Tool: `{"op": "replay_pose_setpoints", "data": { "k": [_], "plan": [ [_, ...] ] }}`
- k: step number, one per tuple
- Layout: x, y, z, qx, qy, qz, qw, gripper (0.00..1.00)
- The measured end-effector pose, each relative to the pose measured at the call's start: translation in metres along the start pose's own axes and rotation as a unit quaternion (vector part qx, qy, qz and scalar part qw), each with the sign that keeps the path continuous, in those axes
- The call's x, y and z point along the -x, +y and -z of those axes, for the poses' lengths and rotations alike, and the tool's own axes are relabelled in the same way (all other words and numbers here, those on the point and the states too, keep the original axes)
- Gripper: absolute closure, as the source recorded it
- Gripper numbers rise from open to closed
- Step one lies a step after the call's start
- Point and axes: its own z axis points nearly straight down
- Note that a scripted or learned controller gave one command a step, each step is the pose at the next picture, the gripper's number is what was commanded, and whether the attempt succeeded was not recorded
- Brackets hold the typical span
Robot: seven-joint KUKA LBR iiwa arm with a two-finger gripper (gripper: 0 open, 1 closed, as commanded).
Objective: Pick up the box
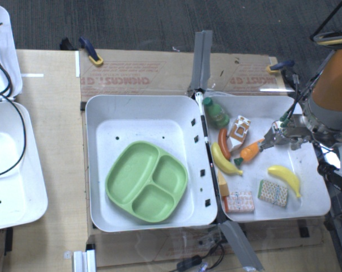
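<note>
The box [239,130], a small white-and-orange carton, lies tilted in the upper middle of the right bin [312,208], beside a carrot [249,151]. It looks light, stiff, slightly crushable; I'd take its long sides. My pincer [271,140] hovers nearby; its state I cannot tell.

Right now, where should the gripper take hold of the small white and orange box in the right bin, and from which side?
Probably across the narrow sides of the box, coming straight down from above. It lies flat and tilted, with open floor to its right, but the carrot and red sausage crowd its lower left, so fingers should avoid that corner.
</note>
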Motion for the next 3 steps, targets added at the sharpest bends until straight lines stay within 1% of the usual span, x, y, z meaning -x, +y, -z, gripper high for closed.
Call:
{"op": "replay_pose_setpoints", "data": {
  "k": [1,2,3],
  "plan": [
    [0.030,-0.032,0.120,0.001,-0.001,-0.090,0.9959,0.00],
    [-0.009,-0.055,-0.041,0.000,0.000,-0.014,0.9999,0.00],
    [0.060,-0.007,0.022,0.001,-0.001,-0.062,0.9981,0.00]
  ]
}}
